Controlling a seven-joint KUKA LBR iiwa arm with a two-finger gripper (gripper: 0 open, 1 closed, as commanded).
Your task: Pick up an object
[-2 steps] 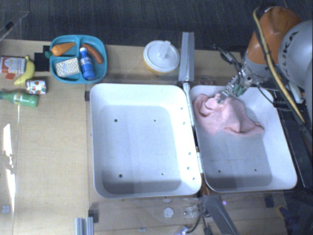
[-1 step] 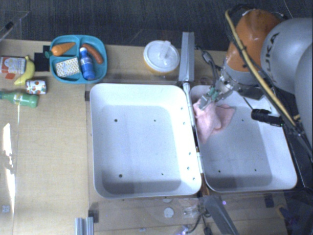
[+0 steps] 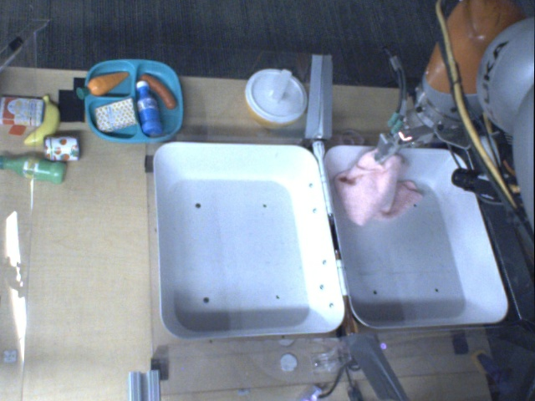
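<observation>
A pink cloth (image 3: 372, 192) lies bunched in the far left part of the right bin (image 3: 435, 291). Its top corner is drawn up to a peak between the fingers of my gripper (image 3: 389, 148). The gripper is shut on that corner, just above the bin's far rim. The rest of the cloth droops down and spreads toward the bin floor. The arm, grey with an orange band (image 3: 472, 23), comes in from the upper right.
The left bin (image 3: 238, 307) sits beside the right one, with a metal divider (image 3: 318, 98) behind their seam. A white lidded cup (image 3: 276, 96), a blue tray of toy food (image 3: 134, 98), a banana (image 3: 46, 119), a can (image 3: 61, 148) and a green bottle (image 3: 33, 169) stand outside on the bench.
</observation>
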